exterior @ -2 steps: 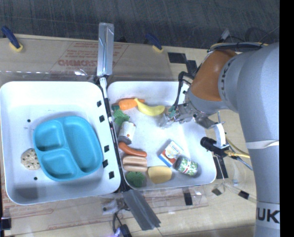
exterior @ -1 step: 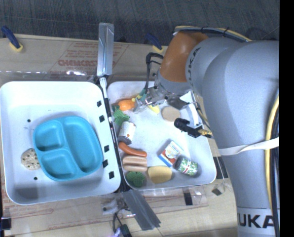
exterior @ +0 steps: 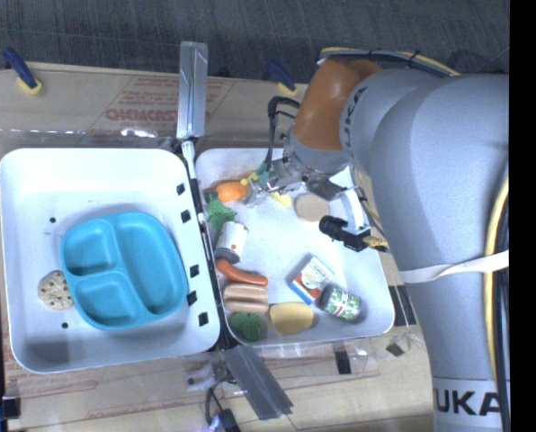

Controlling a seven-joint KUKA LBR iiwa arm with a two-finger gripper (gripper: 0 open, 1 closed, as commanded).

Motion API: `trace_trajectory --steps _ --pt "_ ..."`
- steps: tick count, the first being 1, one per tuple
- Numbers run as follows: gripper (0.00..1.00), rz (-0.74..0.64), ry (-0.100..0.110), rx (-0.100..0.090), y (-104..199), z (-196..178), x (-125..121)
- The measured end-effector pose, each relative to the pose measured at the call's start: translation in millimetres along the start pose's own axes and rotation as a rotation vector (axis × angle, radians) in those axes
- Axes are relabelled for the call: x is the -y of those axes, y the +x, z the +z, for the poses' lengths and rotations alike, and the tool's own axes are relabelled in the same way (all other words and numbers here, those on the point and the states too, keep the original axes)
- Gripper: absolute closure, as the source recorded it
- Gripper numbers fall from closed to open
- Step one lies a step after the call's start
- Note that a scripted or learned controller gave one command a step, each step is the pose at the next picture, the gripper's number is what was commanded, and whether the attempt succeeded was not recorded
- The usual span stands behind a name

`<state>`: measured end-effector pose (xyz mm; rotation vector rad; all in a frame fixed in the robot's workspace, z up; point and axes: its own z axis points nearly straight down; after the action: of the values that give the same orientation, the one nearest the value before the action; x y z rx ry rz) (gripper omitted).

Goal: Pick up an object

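End effector point(exterior: 270, 180) sits low at the right bin's point(exterior: 376, 318) far end, just beside the carrot point(exterior: 231, 190) — you can't tell its grip. Nothing visibly held.

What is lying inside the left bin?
The left bin holds a blue divided tray and, beside it, a cookie. Whatever lies under the tray is covered.
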<state>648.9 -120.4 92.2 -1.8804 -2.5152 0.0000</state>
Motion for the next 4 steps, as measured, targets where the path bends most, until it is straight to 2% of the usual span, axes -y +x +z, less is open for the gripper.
trace_trajectory --steps 1,2,3,4 --pt "0.0 0.1 -0.008 0.003 41 -105 7" --pt "0.0 -0.133 0.002 -0.001 30 -1 86" --pt "0.0 -0.188 0.002 0.0 3 0 -8" --pt "0.0 -0.066 -0.001 0.001 4 0 -10"
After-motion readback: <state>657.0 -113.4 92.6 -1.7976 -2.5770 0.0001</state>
